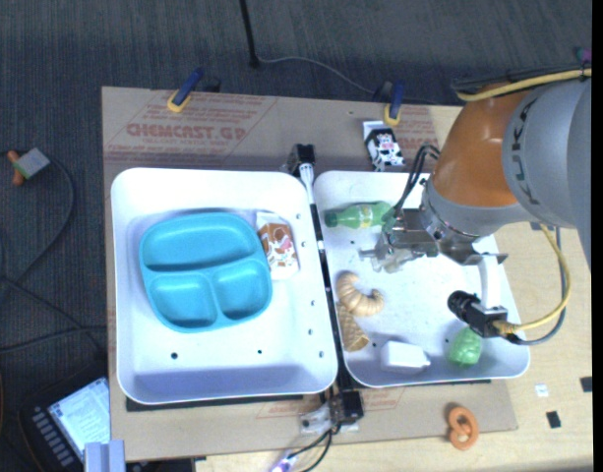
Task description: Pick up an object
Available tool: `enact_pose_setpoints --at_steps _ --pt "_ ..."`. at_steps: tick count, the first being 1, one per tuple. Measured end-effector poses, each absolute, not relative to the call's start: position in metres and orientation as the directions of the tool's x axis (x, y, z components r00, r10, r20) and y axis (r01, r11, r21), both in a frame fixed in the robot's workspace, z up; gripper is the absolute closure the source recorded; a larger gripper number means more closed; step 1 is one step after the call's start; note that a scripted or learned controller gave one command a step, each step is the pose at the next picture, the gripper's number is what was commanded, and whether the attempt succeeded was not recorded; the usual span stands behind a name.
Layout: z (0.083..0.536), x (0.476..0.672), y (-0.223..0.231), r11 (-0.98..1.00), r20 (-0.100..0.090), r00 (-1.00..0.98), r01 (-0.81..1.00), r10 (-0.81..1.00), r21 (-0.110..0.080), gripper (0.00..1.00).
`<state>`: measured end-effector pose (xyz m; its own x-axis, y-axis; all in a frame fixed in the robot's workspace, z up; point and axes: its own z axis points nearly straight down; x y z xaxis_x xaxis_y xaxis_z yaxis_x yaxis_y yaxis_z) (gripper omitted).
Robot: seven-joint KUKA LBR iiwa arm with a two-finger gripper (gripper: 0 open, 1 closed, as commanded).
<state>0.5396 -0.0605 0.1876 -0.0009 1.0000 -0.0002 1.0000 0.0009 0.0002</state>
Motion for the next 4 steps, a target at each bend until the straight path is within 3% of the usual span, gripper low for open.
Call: enact_pose_setpoints --at_steps 1,2,3,4 --pt "0.184 0.6 -0.033 0.001 0.0 -0.001 1.0 1.0 -0.001 1.0" --pt "0.184 0.523 -0.014 0.0 -0.001 0.0 1.0 1.0 -0.003 1.0" --pt "0.184 0.483 -0.007 -0.001 0.0 0.001 1.0 1.0 -0.003 1.0" --pt "0.184 0.517 0.017 0.001 0.0 -0.001 1.0 1.0 -0.002 1.0"
